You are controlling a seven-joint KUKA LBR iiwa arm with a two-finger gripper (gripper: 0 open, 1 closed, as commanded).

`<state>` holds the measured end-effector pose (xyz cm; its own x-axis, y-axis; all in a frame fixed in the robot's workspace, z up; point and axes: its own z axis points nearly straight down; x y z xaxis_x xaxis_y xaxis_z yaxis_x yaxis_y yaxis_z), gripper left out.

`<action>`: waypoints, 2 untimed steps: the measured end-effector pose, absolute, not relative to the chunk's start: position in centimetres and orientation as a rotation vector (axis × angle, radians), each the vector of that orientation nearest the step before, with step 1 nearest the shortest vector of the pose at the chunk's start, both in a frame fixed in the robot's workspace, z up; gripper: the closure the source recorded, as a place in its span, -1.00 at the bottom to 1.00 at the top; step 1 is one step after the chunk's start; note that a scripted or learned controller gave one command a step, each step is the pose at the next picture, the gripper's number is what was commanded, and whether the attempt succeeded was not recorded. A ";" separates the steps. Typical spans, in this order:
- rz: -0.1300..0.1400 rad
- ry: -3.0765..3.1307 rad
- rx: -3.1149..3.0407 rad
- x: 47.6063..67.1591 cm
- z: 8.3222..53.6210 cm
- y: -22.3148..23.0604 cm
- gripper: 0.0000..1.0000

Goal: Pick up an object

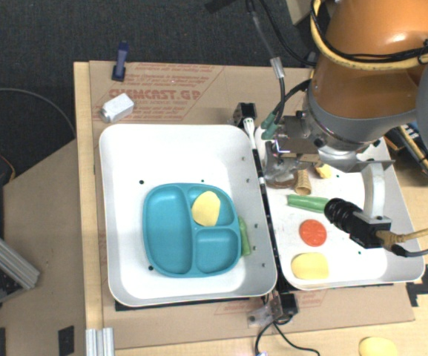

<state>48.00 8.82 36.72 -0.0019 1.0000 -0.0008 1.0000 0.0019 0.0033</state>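
My gripper hangs low over the far left corner of the right bin, close to the wall between the two bins. Next to it on the right lie a small brown piece and a small yellow piece. Nearer the front of this bin are a green stick, a red disc and a yellow oblong piece. The big orange and grey arm hides the bin's far right part.
The left bin holds a teal divided plate with a yellow lemon-like piece in it and a green strip at its right edge. On the cardboard behind lie a white block and a blue clip.
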 end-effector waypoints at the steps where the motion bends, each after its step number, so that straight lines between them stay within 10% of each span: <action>1: -0.004 2.228 2.219 47.9 35.7 12.6 1.00; 2: 0.000 2.223 2.219 48.0 36.8 12.5 1.00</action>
<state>47.95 12.47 36.83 -0.0021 1.0000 -0.0005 1.0000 0.0021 0.0006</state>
